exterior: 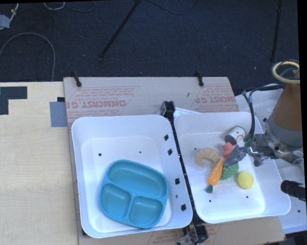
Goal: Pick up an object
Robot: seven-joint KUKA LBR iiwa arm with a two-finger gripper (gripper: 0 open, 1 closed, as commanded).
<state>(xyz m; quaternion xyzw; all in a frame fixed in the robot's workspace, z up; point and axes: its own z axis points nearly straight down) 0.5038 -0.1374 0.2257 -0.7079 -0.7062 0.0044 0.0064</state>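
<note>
Gripper (239,154) low over the right bin (279,203), grip state unreadable; carrot (215,172) lies just left of and below it among other toys, long axis tilted, tip toward the bin's near edge.

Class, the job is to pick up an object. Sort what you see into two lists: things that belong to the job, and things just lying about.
Belongs to the job:
hand
orange carrot
yellow lemon
tan croissant
green toy
right bin

Just lying about:
blue divided plate
left bin
cables on the floor
</note>
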